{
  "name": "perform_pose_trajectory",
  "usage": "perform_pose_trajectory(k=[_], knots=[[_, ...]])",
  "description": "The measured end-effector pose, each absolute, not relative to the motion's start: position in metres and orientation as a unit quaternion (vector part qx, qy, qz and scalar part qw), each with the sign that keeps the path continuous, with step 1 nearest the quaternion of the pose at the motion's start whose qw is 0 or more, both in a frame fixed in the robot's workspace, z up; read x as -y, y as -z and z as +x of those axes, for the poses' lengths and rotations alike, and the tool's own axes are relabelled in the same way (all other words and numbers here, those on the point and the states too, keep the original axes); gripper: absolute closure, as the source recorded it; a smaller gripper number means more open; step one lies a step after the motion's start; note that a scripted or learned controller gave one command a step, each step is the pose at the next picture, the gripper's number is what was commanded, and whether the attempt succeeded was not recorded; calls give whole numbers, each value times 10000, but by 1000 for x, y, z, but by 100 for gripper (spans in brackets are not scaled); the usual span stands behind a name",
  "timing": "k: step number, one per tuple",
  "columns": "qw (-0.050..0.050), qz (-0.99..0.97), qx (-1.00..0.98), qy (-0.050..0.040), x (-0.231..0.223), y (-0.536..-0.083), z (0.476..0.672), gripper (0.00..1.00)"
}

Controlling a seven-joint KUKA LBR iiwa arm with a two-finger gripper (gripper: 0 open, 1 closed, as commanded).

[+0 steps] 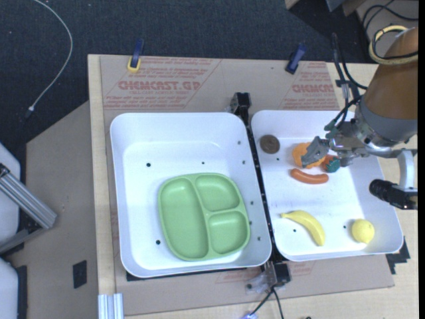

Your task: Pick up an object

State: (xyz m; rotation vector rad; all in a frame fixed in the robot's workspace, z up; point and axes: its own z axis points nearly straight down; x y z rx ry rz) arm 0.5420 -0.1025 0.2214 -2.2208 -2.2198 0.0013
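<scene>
1. We see the bench (166,85), a brown board with red print, carrying two white bins side by side
2. The left bin (133,138) holds a green plate (202,216) with three compartments, lying flat toward the bin's near side
3. The right bin (378,205) holds the small things, all apart from the plate
4. The arm (392,92) comes in from the right, its orange band above the grey wrist, and reaches down over the far part of the right bin
5. The gripper (327,153) sits low over an orange object (304,153), with a bit of teal just beside it; we cannot tell from this slant whether its fingers are spread or closed, or whether they grasp anything
6. A banana (307,224) lies near the bin's front, curved, well apart from the gripper
7. A sausage (309,175) lies just in front of the orange object
8. A lemon (362,230) rests near the front right corner
9. A brown disc (269,143) lies by the bin's left wall, perhaps a cookie
</scene>
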Motion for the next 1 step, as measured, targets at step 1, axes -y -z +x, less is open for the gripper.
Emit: perform_pose_trajectory(k=[1], knots=[[34, -7072, 7070, -21, 100, -158, 545, 0]])
